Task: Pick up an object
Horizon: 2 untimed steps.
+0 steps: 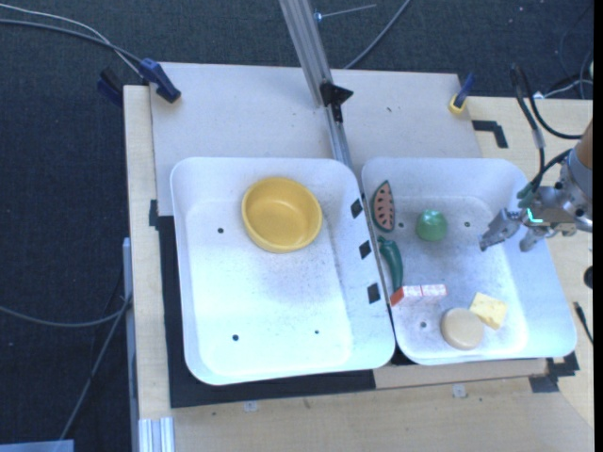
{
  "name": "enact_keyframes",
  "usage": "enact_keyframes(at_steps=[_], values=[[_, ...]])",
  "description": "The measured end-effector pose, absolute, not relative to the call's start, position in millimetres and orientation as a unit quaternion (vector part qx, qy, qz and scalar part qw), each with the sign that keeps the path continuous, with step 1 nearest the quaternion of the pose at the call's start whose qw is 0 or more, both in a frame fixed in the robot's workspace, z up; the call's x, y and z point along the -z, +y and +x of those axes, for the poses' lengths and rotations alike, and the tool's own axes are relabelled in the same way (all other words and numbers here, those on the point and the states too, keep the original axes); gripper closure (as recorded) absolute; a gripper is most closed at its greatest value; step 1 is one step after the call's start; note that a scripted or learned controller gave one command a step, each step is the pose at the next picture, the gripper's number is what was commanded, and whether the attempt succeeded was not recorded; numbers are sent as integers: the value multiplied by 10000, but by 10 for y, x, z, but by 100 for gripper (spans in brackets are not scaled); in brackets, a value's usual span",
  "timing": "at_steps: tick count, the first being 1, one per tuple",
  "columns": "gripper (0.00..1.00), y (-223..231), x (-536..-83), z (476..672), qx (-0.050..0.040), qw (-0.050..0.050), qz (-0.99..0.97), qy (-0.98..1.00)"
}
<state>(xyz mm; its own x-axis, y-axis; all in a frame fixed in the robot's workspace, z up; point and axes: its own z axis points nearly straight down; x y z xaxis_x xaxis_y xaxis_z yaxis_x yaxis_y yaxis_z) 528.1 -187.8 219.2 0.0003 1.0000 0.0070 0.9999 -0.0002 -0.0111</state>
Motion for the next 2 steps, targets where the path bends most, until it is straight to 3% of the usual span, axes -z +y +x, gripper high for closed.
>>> enact_keyframes(at_steps=[1, 2], values=[[0, -1879, -2213, 5290, -3, 46, -7071, -7071], [0, -1916, -1643, 5180, -31, 92, -7074, -7067]])
